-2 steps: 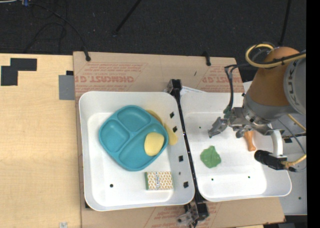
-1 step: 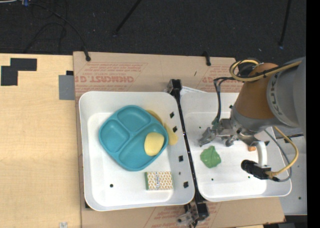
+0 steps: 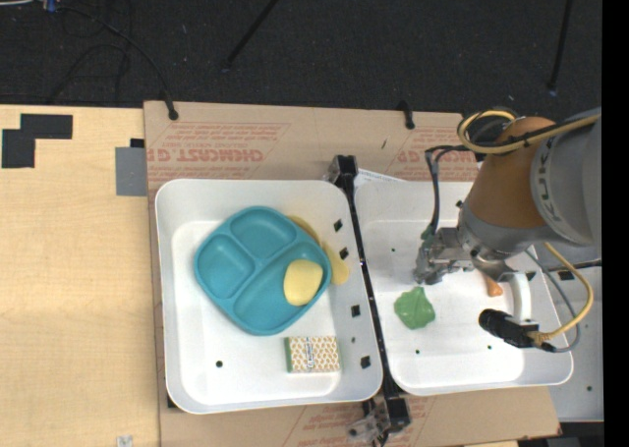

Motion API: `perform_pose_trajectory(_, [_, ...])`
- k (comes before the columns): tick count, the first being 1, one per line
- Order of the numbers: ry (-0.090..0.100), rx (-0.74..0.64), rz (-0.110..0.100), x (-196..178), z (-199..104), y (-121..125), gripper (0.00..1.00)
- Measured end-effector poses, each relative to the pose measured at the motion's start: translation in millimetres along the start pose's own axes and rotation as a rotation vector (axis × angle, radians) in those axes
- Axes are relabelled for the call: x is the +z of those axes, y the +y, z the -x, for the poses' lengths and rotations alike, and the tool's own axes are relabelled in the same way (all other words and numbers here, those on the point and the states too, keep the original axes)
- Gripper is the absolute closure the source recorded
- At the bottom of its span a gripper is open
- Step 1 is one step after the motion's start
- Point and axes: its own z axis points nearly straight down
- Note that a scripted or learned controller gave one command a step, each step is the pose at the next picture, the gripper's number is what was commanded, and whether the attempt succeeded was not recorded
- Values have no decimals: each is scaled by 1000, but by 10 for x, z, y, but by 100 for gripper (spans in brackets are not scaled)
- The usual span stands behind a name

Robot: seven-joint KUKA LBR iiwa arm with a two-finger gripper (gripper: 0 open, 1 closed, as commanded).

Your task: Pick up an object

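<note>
Green lump (image 3: 415, 309): in the right bin (image 3: 462, 376), just below the pincer (image 3: 429, 270); we cannot tell whether they touch. Well left of the pincer, in the left bin (image 3: 177, 337), we list a teal divided plate (image 3: 246, 273) with a yellow lump (image 3: 305, 281) on its nearer side, and lower, a patterned block (image 3: 313, 354). We cannot tell whether the pincer is apart or together. Just to its right is a small orange piece (image 3: 494, 288).

Teal divided plate (image 3: 246, 268) in left-hand white bin (image 3: 187, 366), yellow lump (image 3: 304, 281) on it (patterned block (image 3: 313, 354) beside).
</note>
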Motion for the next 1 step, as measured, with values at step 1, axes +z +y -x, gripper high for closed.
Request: perform_pose_trajectory(1, [-2,-7,8,-447,5,69,100])
